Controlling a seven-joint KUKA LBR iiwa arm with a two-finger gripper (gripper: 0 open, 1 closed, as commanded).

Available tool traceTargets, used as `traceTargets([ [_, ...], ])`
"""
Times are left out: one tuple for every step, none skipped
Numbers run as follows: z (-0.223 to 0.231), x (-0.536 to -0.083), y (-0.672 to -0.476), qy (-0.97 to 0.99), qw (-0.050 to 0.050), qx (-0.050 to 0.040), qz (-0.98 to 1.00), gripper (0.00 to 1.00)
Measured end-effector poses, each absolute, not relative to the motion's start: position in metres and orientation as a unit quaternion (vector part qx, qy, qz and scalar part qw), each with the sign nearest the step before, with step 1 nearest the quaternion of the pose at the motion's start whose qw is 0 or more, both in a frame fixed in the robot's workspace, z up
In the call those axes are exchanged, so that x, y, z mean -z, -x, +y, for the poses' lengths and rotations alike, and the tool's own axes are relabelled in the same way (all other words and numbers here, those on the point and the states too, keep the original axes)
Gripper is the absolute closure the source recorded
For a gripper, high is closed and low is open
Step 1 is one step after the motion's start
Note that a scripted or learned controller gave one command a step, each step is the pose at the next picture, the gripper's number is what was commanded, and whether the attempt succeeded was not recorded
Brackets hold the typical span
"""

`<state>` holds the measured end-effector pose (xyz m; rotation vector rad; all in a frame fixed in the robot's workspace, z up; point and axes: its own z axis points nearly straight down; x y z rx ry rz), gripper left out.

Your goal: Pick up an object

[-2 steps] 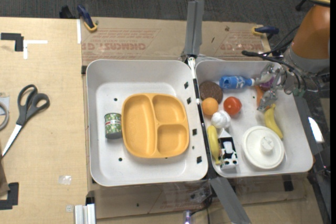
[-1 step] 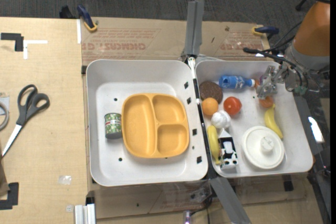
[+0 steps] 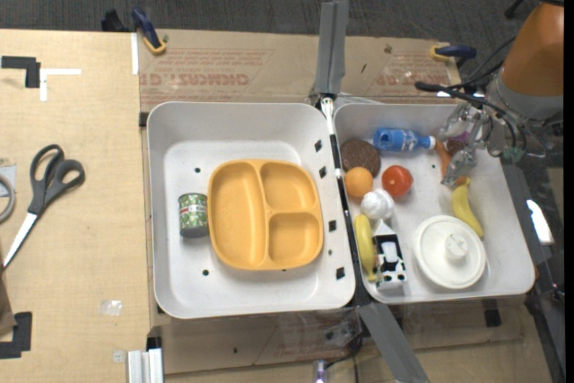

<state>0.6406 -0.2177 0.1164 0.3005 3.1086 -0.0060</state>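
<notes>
End effector [image 3: 465, 148] hung at the right bin's [image 3: 516, 193] 2 o'clock, above the banana [image 3: 466, 209]; grip state couldn't tell. Banana prob. light, smooth, curved; best pinched mid-body, across its width.

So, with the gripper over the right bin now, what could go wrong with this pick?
1. The gripper hangs near the right bin's far right side, where a banana lies close to the wall; the fingers may hit that wall.
2. The objects are crowded: orange, tomato and white ball sit close together, so one may get pushed or roll instead of being gripped.
</notes>
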Motion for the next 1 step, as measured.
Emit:
traceTargets([
  [-0.219, -0.0944, -0.6283, -0.121, 0.003, -0.0004, 0.993, 0.0],
])
